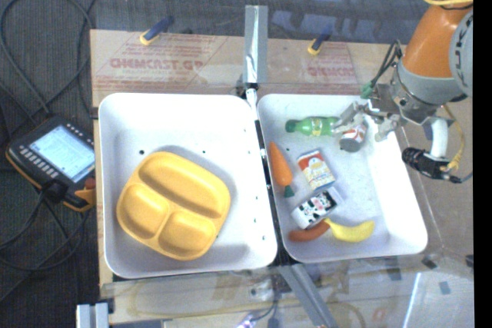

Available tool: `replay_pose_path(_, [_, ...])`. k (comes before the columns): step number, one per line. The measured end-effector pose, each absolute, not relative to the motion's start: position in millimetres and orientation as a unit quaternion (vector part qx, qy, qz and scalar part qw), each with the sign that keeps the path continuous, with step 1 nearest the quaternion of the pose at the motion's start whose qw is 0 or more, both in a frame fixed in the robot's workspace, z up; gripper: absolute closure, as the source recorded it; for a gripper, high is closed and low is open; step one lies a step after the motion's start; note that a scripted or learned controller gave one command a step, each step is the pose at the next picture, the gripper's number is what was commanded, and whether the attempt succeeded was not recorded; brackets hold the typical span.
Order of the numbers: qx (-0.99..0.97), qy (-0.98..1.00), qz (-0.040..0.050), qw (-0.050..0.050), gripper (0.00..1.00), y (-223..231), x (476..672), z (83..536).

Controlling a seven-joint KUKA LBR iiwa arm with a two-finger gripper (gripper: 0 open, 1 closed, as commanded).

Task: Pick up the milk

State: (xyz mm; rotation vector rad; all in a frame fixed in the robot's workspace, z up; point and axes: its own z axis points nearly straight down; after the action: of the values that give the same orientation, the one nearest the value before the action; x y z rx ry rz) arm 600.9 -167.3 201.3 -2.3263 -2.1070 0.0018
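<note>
The gripper sits at the right bin's far edge, finger spread unreadable (beside a green bottle). The milk carton lies apart, untouched.

My view cuts the arm off at the right edge; I can't read the print on the milk carton; the hot dog lies partly hidden under it
</note>
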Motion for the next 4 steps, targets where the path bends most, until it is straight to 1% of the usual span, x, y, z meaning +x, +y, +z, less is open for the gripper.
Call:
replay_pose_path(1, [-0.700, -0.714, 0.0013, 0.002, 0.00, -98, 548.5, 174])
replay_pose_path(2, [-0.634, -0.774, -0.0038, -0.006, 0.00, -117, 502.0, 90])
replay_pose_path(3, [-0.633, -0.774, -0.0067, -0.008, 1.00, -115, 504.0, 101])
replay_pose_path(4, [-0.634, -0.774, -0.0063, -0.008, 0.00, -115, 503.6, 100])
